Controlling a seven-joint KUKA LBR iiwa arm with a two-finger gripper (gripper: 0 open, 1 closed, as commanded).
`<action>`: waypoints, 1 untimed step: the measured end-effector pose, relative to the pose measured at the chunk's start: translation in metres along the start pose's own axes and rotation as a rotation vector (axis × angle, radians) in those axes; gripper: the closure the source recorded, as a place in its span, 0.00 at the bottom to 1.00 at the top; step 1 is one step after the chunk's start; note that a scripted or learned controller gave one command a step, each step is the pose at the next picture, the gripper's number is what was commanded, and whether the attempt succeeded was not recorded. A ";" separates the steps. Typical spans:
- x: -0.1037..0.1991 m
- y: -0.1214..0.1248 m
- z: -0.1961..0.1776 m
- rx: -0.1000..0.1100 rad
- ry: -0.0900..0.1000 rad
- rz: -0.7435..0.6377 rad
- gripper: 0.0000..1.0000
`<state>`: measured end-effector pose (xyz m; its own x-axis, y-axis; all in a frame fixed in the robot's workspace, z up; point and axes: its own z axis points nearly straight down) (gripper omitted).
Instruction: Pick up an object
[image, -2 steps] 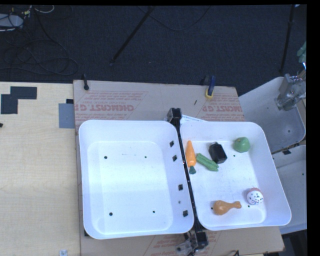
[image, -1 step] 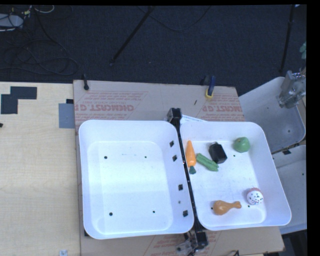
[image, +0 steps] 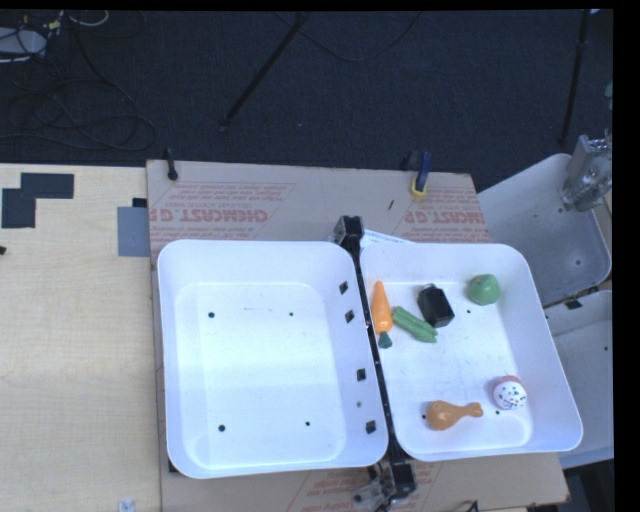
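A carrot (image: 381, 306), a green pod (image: 414, 325) and a black block (image: 435, 305) are seen in the right bin (image: 545, 330). A green ball (image: 484, 289) is placed upper right of them. The hand's state cannot be told.

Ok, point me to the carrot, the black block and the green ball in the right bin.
carrot (image: 381, 306), camera view, middle of its orange body.
black block (image: 435, 305), camera view, its top face.
green ball (image: 484, 289), camera view, its centre.

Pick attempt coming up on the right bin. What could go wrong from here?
1. The carrot lies tight against the divider wall, so the jaws may have no room on that side.
2. The green pod and black block look touching; grabbing one may drag the other.
3. The small spotted ball sits near the bin's right wall and may roll away.
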<state>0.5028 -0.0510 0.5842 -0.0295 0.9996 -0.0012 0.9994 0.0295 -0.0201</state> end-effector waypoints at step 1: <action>0.001 0.000 -0.009 0.004 0.000 -0.005 1.00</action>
<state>0.5034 -0.0501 0.5936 -0.0345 0.9994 -0.0007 0.9991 0.0345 -0.0237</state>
